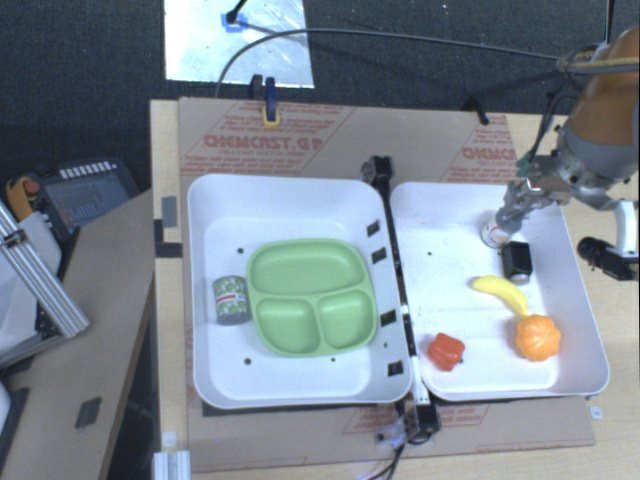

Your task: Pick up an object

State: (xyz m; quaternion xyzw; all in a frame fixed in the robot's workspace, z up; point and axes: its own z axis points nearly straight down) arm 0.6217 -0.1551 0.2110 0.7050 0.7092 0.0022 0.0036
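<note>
the tool (497,230) hangs low over the right bin (430,208), near its back wall; whether its grip is apart or together i cannot tell. nearer the front of that bin lie a black block (516,261), a banana (500,292), an orange (538,337) and a red pepper (446,350), all apart from the tool.

Two bins (290,193) (580,368), one tray (308,296) (green), can (231,299), banana (500,292), orange (538,337).

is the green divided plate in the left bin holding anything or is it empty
Empty. All three compartments of the green divided plastic plate show bare green surface. The small green-labelled can sits beside it on the bin floor, not on it.
</note>
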